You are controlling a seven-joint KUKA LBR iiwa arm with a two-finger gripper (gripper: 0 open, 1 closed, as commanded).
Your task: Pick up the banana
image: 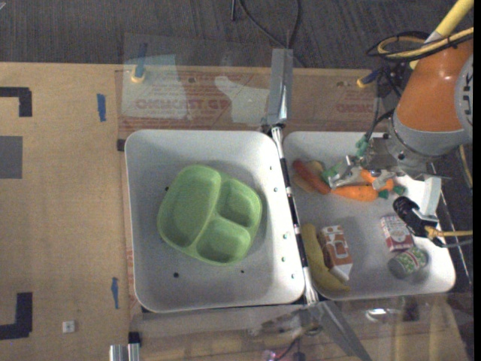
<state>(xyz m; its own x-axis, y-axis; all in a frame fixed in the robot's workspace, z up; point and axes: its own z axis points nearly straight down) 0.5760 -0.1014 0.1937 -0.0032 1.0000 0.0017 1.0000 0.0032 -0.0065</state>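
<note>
**Arm parked over the carrot end, banana untouched so far**

So the banana (322, 263) is lying in the right bin (443, 277), tight along that bin's left wall, near corner, with a small carton (336, 248) just beside it and possibly overlapping its edge. Nothing is on it or gripping it.

The gripper (347, 173) is at the far side of the same bin from the banana, hovering right by the carrot (355, 193) and a reddish hot-dog-looking thing (310, 177). Honestly I can't tell how wide the fingers are set; it's a blurry metal tangle from this angle, and I don't see anything clearly held in it. So I'd call this the approach step, not the grasp.

Next move, my guess: swing toward the banana's corner, line the fingers across its short width, and drop in without clipping the wall or the carton. That wall is the annoying part, since there's barely room for a finger on that side.

Hard to read: the grey and orange arm (432, 96) covers the bin's far right corner, and the can (408, 262) and red packet (394, 232) away from the banana are fuzzy. The green divided plate (211, 213) sits in the left bin (143, 156), well apart from the banana.
</note>
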